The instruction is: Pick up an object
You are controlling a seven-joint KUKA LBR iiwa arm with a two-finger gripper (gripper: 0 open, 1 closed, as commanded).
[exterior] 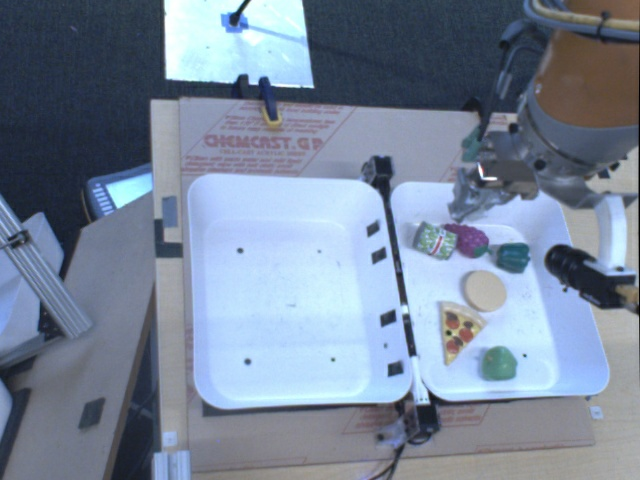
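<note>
The right white bin (pixel 575 353) holds several small items. A green-and-white can (pixel 434 239) lies beside a purple bunch of grapes (pixel 469 238). A dark green pepper (pixel 513 257) sits to their right. Below are a round tan biscuit (pixel 486 291), a pizza slice (pixel 459 331) and a green lump (pixel 499 363). My gripper (pixel 472 204) hangs over the bin's upper left part, just above and behind the can and grapes. Nothing is seen held in it.
The left white bin (pixel 290 288) lies beside the right one, with a black clip strip (pixel 392 268) between them. Both rest on brown cardboard (pixel 270 138). A black fitting (pixel 575 268) juts over the right bin's edge. A shiny metal sheet (pixel 235 28) lies behind.
</note>
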